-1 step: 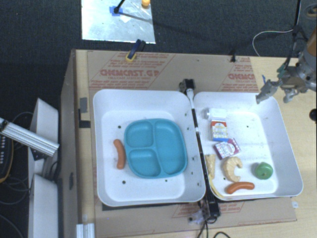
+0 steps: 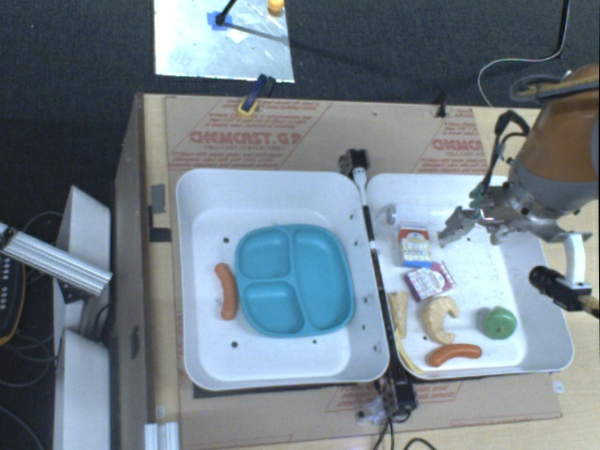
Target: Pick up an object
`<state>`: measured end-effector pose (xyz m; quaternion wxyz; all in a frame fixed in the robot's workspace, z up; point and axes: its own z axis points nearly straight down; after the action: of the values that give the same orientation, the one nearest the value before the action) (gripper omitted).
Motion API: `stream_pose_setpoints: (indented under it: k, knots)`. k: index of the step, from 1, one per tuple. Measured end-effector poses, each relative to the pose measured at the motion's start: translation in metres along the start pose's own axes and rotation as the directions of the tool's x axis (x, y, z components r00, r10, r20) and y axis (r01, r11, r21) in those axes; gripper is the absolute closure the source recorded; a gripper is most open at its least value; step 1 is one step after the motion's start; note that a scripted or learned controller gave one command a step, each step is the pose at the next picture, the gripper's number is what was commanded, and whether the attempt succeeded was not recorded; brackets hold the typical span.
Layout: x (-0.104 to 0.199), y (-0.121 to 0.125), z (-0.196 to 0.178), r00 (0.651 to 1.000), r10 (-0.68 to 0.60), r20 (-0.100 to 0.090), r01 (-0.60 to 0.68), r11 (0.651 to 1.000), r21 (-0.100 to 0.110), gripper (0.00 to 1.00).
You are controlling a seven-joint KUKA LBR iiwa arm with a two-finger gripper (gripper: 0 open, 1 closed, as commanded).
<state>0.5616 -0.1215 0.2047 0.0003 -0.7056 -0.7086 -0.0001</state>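
Note:
My gripper [image 2: 476, 230] hangs over the back of the right bin [image 2: 553, 345], open, with nothing between its fingers. Just left of and below it lies a red and white packet [image 2: 413, 247]. In front of that lies a purple and pink packet [image 2: 429, 279]. A croissant [image 2: 438, 317], a green apple [image 2: 500, 322], a sausage [image 2: 455, 353] and a pale yellow piece [image 2: 398, 312] lie nearer the bin's front edge. A small white object [image 2: 389, 216] rests at the bin's back left.
The left bin [image 2: 202, 242] holds a blue compartment plate [image 2: 293, 279] and a second sausage [image 2: 226, 292] beside it. A black clamp [image 2: 354, 162] sits where the two bins meet at the back. Cardboard [image 2: 281, 129] lies under both bins.

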Motion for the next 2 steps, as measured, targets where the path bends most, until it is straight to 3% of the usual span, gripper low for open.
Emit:
stream_pose_setpoints:
  k: [1,2]
  knots:
    - [0.007,-0.058,0.079,1.0,0.003,0.0,-0.003,1.0,0.0,0.0]
    - [0.028,-0.075,0.115,1.0,0.004,0.001,-0.004,1.0,-0.002,0.0]
